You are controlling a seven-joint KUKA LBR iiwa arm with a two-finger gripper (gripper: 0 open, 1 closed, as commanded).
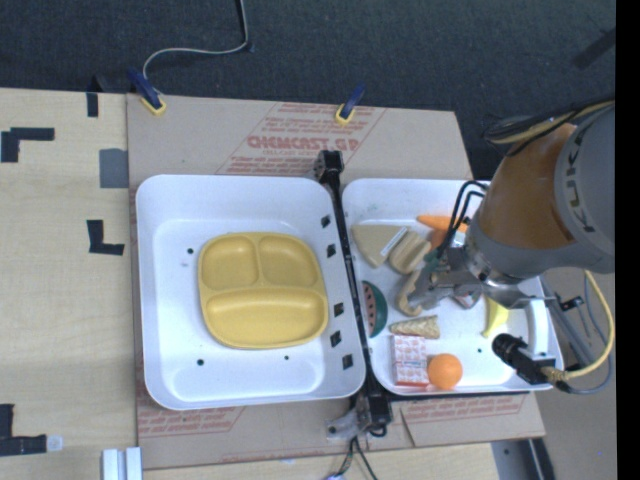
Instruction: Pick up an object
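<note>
My gripper (418, 293) hangs low in the right bin (400, 196), its fingers pointing down-left among toy foods. Right by the fingertips lie a tan bread-like piece (407, 251) and a beige wedge (372, 242). Just below the tips sits a tan cone-shaped piece (415, 327). An orange carrot (437, 222) lies at the upper side, partly behind the wrist. A watermelon slice (375, 308) rests by the bin's left wall. Whether anything is between the fingers cannot be seen.
The left bin (170, 208) holds a yellow divided plate (263, 290). In the right bin's front are a red-and-white packet (409, 358), an orange ball (445, 371) and a yellow piece (496, 316). A black divider (340, 258) runs between the bins.
</note>
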